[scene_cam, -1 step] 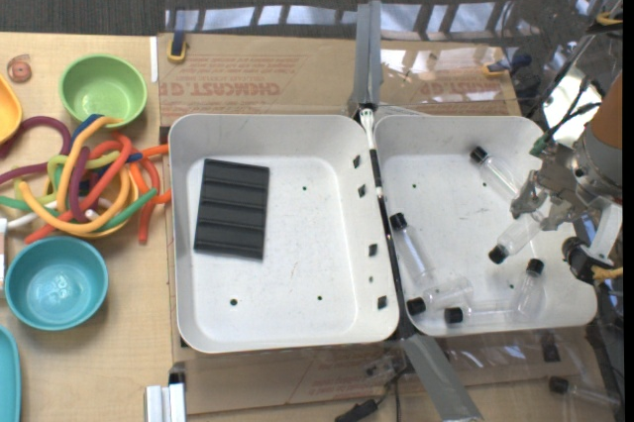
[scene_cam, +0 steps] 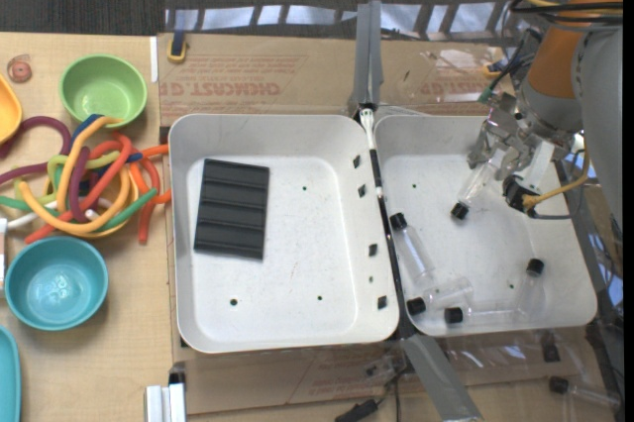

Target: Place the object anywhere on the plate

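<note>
Object: a clear tube (scene_cam: 472,190) with a black cap (scene_cam: 460,210) at one end, in the upper half of the right bin (scene_cam: 475,247).
Object long axis: slanted, running from upper right to lower left in the camera view; the capped end points lower left, toward the middle of the bin floor.
Object upper end: it meets the underside of the gripper (scene_cam: 495,158); whether it is clamped there cannot be told.
Gripper state: open or closed cannot be told from this view; wires and metal parts crowd the tool.
Gripper position: over the upper right part of the right bin, below the orange band (scene_cam: 563,53) of the arm.
Right bin, other contents: a second clear tube (scene_cam: 412,250) lies near the left wall, slanted, with a black cap at its upper end; a third clear piece (scene_cam: 436,296) lies by the lower left corner with black caps beside it; a loose black cap (scene_cam: 535,265) sits near the right wall.
Left bin (scene_cam: 307,242): holds a black ribbed slab (scene_cam: 232,208), long axis roughly top to bottom, on the left side of the floor, well apart from the object.
Bench, left of the bins: a green bowl (scene_cam: 103,89), a blue bowl (scene_cam: 56,281) and a tangle of coloured cords (scene_cam: 89,177) between them.
Behind the bins: flattened cardboard (scene_cam: 258,73).
</note>
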Available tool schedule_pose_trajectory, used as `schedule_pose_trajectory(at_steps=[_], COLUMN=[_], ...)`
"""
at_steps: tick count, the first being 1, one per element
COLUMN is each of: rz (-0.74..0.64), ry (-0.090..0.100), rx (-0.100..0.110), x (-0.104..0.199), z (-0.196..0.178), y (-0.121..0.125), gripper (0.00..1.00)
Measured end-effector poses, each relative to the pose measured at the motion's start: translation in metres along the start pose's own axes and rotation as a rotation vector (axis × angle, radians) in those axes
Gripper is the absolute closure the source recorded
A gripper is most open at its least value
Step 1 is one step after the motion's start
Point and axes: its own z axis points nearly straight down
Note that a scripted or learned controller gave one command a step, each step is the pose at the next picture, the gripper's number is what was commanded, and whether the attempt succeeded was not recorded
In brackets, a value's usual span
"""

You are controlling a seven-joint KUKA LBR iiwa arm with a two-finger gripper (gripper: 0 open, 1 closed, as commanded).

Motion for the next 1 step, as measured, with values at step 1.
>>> schedule_pose_trajectory(at_steps=[1], rz=[0.054], ry=[0.001], rx=[-0.003], x=[-0.0216], z=[-0.0592], y=[0.0453], gripper=[1.00])
